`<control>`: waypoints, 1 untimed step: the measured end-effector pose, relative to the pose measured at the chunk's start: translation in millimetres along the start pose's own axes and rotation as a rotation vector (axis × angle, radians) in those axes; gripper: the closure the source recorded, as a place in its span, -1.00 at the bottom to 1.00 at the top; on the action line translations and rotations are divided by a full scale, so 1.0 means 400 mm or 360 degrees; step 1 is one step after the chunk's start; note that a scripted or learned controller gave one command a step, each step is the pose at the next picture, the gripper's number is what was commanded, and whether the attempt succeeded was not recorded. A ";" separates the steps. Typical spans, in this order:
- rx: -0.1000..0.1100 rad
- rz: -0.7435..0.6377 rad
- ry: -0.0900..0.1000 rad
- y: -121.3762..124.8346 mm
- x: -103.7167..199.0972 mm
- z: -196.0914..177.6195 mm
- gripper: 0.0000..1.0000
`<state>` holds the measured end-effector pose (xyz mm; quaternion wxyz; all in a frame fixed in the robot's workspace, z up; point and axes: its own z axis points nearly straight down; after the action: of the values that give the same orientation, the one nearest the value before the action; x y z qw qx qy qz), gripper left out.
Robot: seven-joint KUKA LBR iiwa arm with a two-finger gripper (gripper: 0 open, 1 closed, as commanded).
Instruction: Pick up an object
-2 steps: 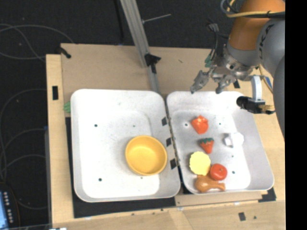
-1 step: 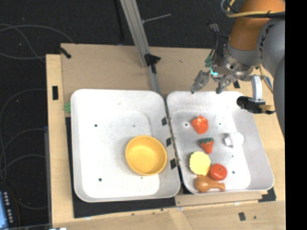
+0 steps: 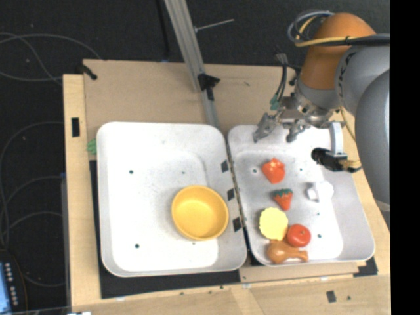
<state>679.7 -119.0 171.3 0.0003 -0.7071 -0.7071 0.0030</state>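
The red pepper (image 3: 274,170) lies in the right bin (image 3: 348,235), near its far end, and is the toy closest to the gripper (image 3: 281,128), sitting just toward the camera from the spread fingers (image 3: 265,127), which grip nothing. Beyond it, further down the bin, come the strawberry (image 3: 283,198), the yellow piece (image 3: 273,224), the tomato (image 3: 298,235) and the drumstick (image 3: 285,252). A yellow bowl (image 3: 199,212) sits in the left bin (image 3: 131,149).

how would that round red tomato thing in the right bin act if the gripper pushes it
The red tomato looks round and smooth, so it would probably roll rather than slide. It touches the yellow piece and brown drumstick, which may block or shift with it. It looks like a light plastic toy.
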 end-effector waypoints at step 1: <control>-0.0001 -0.0004 -0.0001 0.019 -0.006 0.116 -1.00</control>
<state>687.0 -121.4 124.8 -0.0001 -0.7062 -0.7080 0.0029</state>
